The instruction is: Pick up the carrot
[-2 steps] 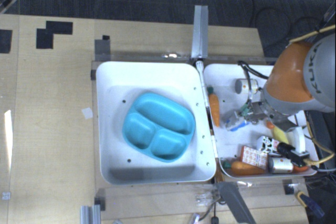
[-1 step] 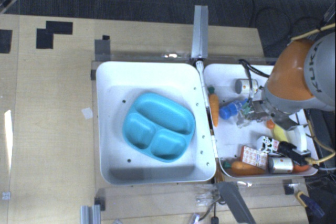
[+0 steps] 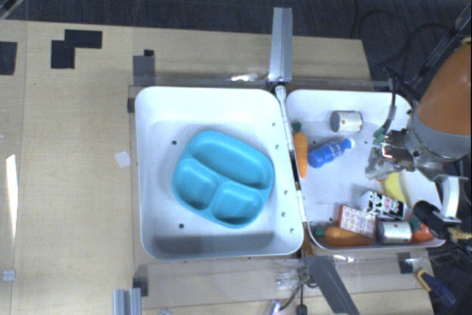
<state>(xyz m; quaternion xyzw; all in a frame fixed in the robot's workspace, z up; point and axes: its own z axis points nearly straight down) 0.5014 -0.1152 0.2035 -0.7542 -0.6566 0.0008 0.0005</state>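
Note:
An orange carrot (image 3: 300,152) with a small green top lies lengthwise against the left wall of the right bin (image 3: 324,192). A second orange, carrot-like piece (image 3: 345,236) lies along that bin's front wall. My gripper (image 3: 383,161) hangs over the right side of the same bin, above a yellow item (image 3: 396,189). It stands well to the right of the carrot, with a blue bottle (image 3: 329,153) between them. Nothing shows in its grasp.
The left bin (image 3: 155,232) holds a blue divided plate (image 3: 222,178). In the right bin are a silver can (image 3: 346,121) at the back, and a red-and-white box (image 3: 357,219), a black-and-white box (image 3: 384,204) and another can (image 3: 396,232) at the front.

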